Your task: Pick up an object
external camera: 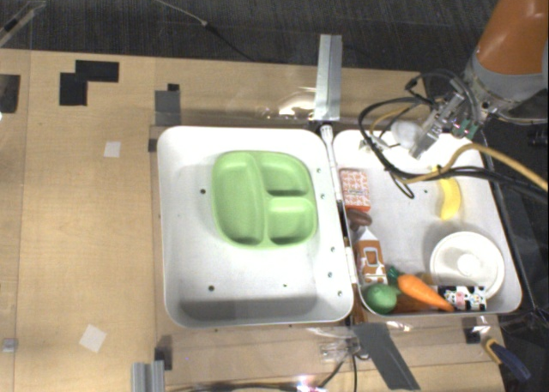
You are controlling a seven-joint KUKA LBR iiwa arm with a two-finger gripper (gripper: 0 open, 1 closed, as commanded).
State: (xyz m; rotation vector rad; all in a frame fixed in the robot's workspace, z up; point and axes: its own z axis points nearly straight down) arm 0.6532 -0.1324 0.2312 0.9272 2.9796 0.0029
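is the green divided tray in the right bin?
No, the green divided tray lies in the left bin.

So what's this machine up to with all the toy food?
A robot arm reaches in over the right bin, which holds a banana, a carrot, a white plate and a few small packets. The left bin holds a green divided plate. Nothing looks picked up yet; its gripper hovers near the bin's far edge.
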